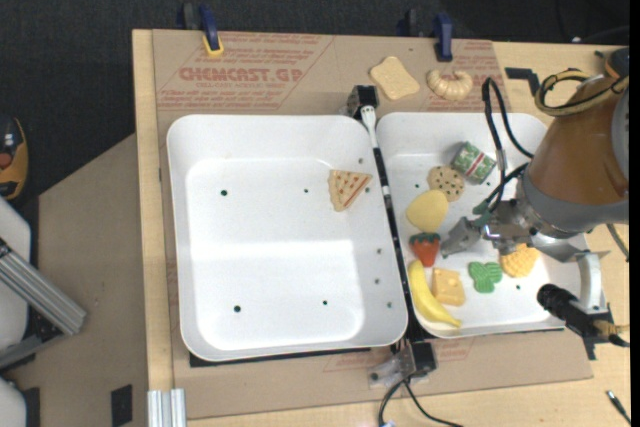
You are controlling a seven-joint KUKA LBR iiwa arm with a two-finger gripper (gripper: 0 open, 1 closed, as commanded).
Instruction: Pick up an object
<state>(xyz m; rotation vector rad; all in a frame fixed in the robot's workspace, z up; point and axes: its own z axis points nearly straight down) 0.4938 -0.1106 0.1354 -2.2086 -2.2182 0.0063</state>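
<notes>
Claw [462, 237] hovers low in the right bin [520, 127], among toy foods; whether it grips anything I cannot tell. Nearest, the strawberry [426, 248] looks light, hard, slick plastic: best pinched across its red middle.

Quick tally: two white bins, the left bin [200, 245] and the right bin [400, 130]. Left one has one waffle-patterned wedge [348, 187] at about 2 o'clock. Right one has eight toy foods: one green can [472, 161], cookie [445, 181], lemon [428, 210], strawberry [426, 248], banana [430, 300], cheese chunk [449, 286], broccoli [485, 276], orange piece [519, 262]. On the tabletop at 12 o'clock: one bread slice [393, 77], one croissant [450, 82].
</notes>
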